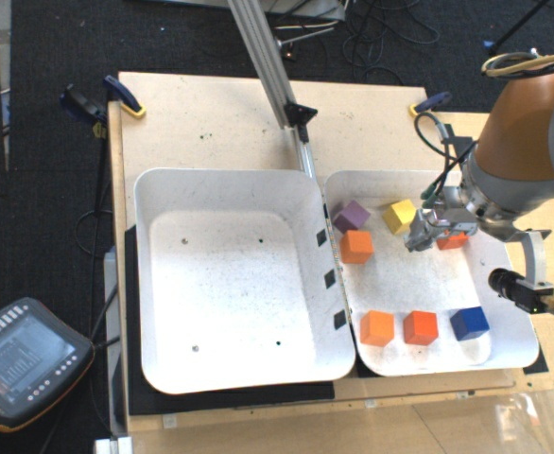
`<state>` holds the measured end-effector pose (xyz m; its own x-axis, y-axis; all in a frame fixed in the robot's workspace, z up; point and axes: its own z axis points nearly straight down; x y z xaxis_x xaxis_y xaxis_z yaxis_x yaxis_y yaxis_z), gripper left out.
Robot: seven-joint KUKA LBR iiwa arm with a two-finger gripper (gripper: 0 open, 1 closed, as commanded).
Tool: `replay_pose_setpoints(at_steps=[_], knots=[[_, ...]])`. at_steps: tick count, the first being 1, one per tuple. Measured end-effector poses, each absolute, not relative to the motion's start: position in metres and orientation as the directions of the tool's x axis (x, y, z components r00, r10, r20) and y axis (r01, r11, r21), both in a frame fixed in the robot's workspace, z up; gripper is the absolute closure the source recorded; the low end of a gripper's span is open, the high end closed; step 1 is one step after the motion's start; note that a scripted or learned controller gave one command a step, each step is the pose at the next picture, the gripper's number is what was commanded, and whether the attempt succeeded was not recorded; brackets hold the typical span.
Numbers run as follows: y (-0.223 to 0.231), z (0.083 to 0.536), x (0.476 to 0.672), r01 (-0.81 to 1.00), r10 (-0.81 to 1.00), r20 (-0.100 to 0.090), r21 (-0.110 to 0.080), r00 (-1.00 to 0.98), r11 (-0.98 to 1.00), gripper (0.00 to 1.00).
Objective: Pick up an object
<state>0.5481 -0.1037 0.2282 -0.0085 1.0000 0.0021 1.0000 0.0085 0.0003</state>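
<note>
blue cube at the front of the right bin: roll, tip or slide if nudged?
The blue cube looks flat-faced and squat, so it would probably slide, not roll or tip. Its crisp edges suggest it is rigid. It sits near the right bin's sloped rim, which may stop it.

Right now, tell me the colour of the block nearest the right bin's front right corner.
Blue, seen clearly in the camera view.

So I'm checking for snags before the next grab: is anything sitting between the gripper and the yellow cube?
Nothing visible does. The gripper sits in the right bin just beside the yellow cube, with bare bin floor between them. A red cube lies on the gripper's far side, and the purple cube lies beyond the yellow one.
</note>
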Motion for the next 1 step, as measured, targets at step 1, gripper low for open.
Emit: replay_pose_setpoints(at_steps=[1], knots=[[-0.0508, 0.2395, 0.5413, 1.000, 1.000, 0.002, 0.001, -0.009, 0.009, 1.00]])
